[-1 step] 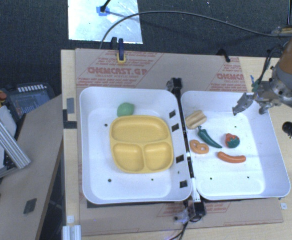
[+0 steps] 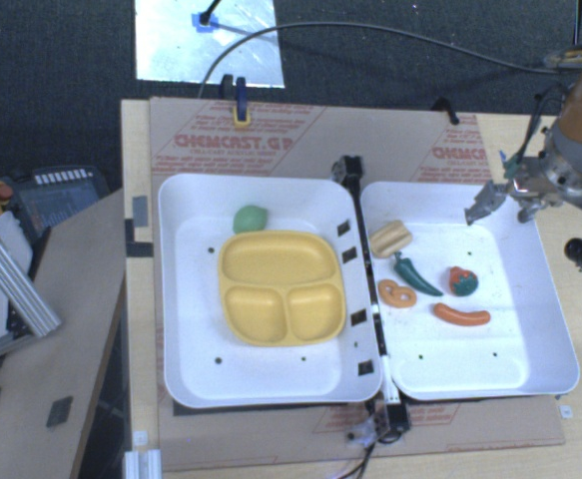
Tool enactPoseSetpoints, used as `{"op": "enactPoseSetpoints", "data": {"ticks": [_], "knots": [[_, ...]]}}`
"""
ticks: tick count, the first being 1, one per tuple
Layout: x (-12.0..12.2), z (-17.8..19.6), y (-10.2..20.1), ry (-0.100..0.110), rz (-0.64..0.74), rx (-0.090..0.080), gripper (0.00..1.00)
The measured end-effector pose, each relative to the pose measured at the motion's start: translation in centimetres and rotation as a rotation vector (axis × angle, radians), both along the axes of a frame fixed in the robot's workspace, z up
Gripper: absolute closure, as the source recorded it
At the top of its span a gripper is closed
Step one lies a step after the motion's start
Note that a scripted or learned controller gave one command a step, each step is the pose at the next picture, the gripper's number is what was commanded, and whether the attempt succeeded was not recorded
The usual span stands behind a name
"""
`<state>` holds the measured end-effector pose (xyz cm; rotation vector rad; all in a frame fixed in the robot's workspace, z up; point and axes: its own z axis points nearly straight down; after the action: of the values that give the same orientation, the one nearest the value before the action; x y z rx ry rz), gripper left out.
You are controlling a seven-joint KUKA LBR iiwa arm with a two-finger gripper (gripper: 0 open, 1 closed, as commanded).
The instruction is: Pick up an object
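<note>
Five toys fill the right bin [image 2: 545, 297], one green lump [image 2: 251, 219] the left; claw [image 2: 503, 204] spread, ungrasping.

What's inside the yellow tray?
Nothing shows in the three compartments of the yellow tray. A green lump sits just behind it in the left bin. Whatever is under the tray is covered.

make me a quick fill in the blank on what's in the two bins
1. The yellow tray lies in the ____ bin.
2. The green lump sits just beyond the tray's ____ edge.
3. The sausage lies in the ____ bin, nearer the camera than the pepper.
4. The gripper hovers over the right bin's ____ rim.

Missing words: left; far; right; far
</note>
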<state>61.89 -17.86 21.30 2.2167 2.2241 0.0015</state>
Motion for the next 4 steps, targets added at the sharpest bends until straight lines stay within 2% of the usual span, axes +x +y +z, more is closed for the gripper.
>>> {"op": "enactPoseSetpoints", "data": {"ticks": [1,2,3,4], "knots": [[-0.5,-6.1,-0.1,0.004,-0.002,0.001,0.0],[0.6,-11.2,0.0,0.002,0.002,0.0,0.0],[0.7,-12.8,0.0,0.001,0.002,0.0,0.0],[0.8,-11.7,0.0,-0.002,0.004,-0.001,1.0]]}}
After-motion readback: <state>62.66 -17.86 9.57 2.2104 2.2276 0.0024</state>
